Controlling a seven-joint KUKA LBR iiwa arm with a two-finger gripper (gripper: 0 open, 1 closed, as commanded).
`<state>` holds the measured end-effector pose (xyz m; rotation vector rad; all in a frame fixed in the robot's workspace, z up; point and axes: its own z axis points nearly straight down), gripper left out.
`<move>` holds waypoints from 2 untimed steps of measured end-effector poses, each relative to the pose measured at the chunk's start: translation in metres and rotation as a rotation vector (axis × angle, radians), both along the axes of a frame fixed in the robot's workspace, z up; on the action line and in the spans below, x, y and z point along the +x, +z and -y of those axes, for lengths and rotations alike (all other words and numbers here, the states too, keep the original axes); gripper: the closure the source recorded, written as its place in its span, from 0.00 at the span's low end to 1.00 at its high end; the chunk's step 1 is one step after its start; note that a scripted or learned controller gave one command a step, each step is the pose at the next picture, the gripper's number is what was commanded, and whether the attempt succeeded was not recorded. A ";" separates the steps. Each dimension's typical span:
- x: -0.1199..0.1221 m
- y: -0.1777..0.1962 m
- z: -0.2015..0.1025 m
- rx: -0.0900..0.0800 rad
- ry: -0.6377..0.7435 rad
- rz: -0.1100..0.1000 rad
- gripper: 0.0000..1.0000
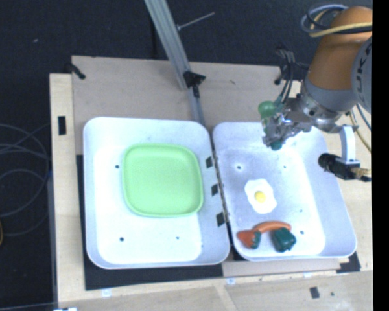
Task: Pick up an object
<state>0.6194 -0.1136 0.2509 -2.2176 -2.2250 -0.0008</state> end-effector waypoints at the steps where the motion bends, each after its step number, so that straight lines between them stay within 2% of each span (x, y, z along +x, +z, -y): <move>1: 0.003 -0.010 -0.050 0.000 0.000 0.000 1.00; 2: 0.018 -0.002 -0.107 0.001 0.001 0.001 1.00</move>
